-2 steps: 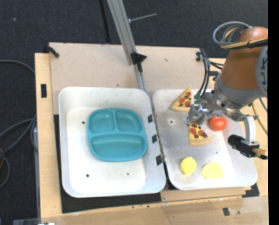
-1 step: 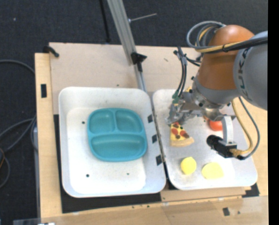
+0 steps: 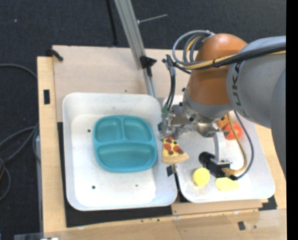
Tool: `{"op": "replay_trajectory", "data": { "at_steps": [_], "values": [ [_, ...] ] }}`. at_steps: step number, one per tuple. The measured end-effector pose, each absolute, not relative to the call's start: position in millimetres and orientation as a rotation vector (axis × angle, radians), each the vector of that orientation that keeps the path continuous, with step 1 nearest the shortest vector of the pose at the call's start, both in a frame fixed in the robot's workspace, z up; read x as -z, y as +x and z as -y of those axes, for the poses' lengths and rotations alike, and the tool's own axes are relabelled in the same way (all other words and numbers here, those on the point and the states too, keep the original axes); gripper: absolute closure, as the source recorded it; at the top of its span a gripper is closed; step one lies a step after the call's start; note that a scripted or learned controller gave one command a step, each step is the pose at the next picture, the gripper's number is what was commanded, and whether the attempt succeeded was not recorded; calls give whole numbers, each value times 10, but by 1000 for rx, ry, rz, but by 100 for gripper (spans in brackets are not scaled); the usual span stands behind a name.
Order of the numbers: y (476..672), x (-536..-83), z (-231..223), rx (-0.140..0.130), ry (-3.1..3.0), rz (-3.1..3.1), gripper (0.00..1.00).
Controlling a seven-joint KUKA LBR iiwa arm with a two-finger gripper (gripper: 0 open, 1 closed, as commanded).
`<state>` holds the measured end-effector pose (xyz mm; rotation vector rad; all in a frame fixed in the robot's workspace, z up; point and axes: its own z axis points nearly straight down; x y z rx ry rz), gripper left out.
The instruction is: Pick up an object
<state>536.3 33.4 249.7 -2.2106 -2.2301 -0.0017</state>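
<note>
A toy pizza slice (image 3: pixel 173 150), yellow crust with red dots, hangs over the rims where the two bins meet. My gripper (image 3: pixel 170 167) reaches down from the orange wrist and is shut on the slice, with a dark fingertip poking out just below the crust. Two yellow toy pieces lie in the right bin (image 3: pixel 259 184), a round one (image 3: pixel 201 177) and a longer one (image 3: pixel 227 184). An orange piece (image 3: pixel 233 131) is partly hidden behind the arm.
A teal divided plate (image 3: pixel 124 144) lies in the left bin (image 3: pixel 79 184), just left of the gripper. A slanted metal post (image 3: pixel 131 29) rises behind the bins. The big arm covers the back of the right bin.
</note>
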Motion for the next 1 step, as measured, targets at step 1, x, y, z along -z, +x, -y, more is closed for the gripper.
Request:
{"op": "replay_trajectory", "data": {
  "at_steps": [1],
  "values": [
    [5281,-2505,-782,1,-2210,2229,100]
  ]
}}
